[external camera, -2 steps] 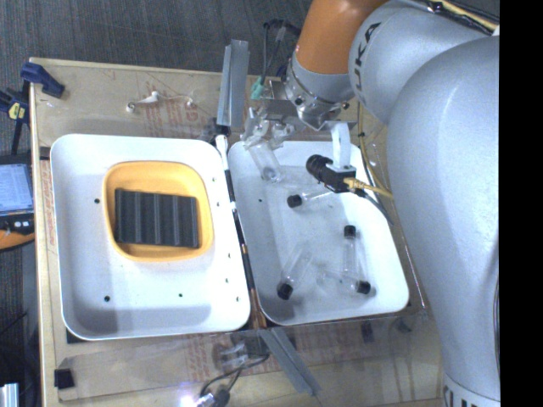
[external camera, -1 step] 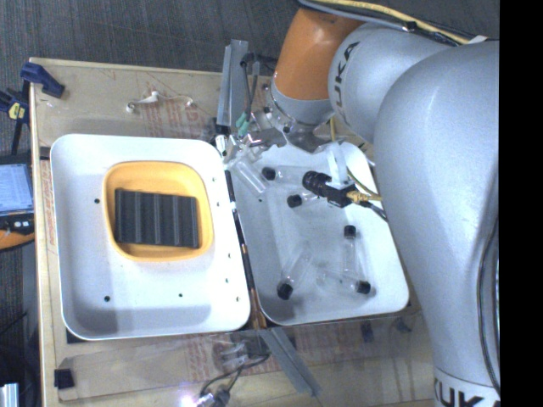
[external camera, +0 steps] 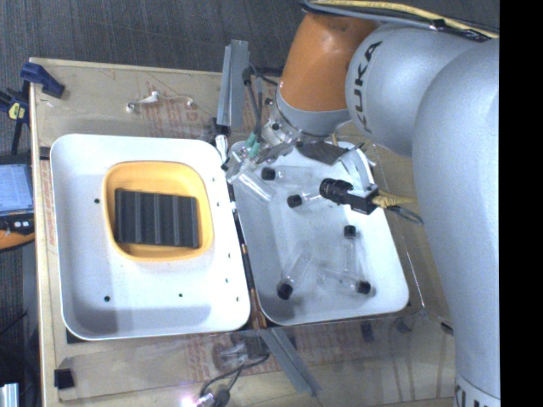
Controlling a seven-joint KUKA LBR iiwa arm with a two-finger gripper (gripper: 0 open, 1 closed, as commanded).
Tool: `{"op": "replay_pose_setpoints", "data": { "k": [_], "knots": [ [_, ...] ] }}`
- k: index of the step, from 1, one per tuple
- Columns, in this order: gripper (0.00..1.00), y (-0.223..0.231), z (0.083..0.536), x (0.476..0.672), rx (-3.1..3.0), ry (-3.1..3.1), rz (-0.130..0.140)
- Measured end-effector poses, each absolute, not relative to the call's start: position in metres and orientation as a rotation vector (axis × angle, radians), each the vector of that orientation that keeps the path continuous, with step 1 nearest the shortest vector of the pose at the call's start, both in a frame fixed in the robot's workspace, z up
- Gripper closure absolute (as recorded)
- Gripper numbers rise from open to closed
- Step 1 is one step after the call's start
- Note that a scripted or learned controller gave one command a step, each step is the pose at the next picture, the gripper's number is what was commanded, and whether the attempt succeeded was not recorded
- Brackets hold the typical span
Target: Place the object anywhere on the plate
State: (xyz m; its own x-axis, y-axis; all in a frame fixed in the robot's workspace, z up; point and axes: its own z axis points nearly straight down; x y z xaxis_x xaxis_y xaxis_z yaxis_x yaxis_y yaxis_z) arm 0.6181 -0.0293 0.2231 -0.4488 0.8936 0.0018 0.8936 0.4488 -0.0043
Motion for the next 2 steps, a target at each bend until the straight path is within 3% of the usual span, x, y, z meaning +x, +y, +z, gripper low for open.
{"op": "replay_pose_setpoints", "data": {
  "k": [1, 2],
  "knots": [
    [1.00, -0.0073, 0.1909, 0.6342, -1.548, -2.728, 0.005],
    [1.00, -0.0041, 0.1911, 0.6356, -1.267, -2.869, 0.004]
  ]
}}
